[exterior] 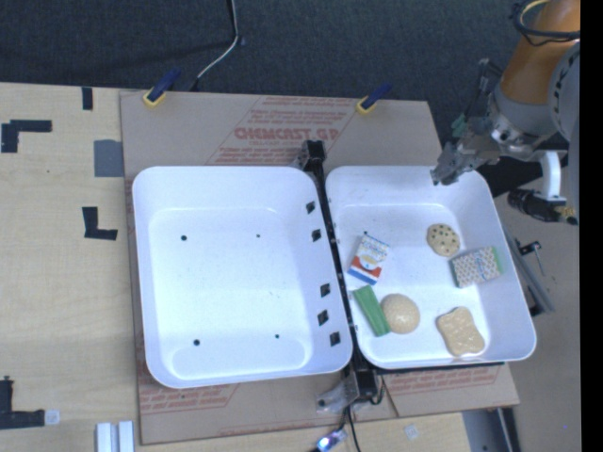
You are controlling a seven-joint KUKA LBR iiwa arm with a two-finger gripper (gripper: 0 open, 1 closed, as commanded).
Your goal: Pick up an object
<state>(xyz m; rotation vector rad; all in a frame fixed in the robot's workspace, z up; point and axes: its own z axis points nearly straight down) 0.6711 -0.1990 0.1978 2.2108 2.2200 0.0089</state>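
A wooden bench [57, 281] under a dark backdrop carried a cardboard sheet [273, 125], and on it two shallow white bins sat side by side. The left bin [226, 271] showed bare floor; the right bin [415, 196] held everything on offer. The grey arm [546, 55], with its orange band, reached in from the right, and its gripper [452, 169] hung over that bin's far right corner; whether it was spread or closed could not be told.

Largest of the pieces was a small white packet [368, 260] with red and blue print near the divider, probably light and slightly crushable, best pinched across its short sides. Below it lay a green stick-like piece [370, 311], touching a round beige bun-shaped toy [400, 313] that looked likely to roll. A tan bread-shaped piece [461, 332] lay near the front rim, a speckled greenish block [476, 266] by the right wall, and a small spotted cookie [442, 239], seemingly rigid and flat, sat nearest the gripper, though still apart from it, toward the near side.
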